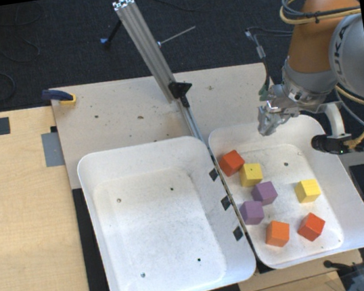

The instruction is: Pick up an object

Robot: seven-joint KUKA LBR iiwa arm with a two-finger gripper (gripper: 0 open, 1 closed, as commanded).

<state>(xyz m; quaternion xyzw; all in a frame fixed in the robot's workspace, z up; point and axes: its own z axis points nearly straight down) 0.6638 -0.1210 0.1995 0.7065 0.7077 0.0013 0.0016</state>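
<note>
Blocks lie loose in the right bin (350,234), none yet picked, with the claw (269,123) poised above that bin's far edge.

The claw hangs over the bin's upper rim, clear of every block and gripping nothing; whether it is wide or narrow I cannot tell from this slant. Nearest to it is the red-orange block (231,162), with a yellow block (251,173) just beside that, then two purple blocks (265,192) (251,212) touching or nearly so. A second yellow block (307,189) sits apart to the right, and an orange block (277,233) and a red block (310,226) lie near the front. The lone yellow one seems the safest choice, since it has free space on every side; a good descent would centre over it and square up with its faces. The left bin (122,288) sits alongside on the desk (115,114).
</note>
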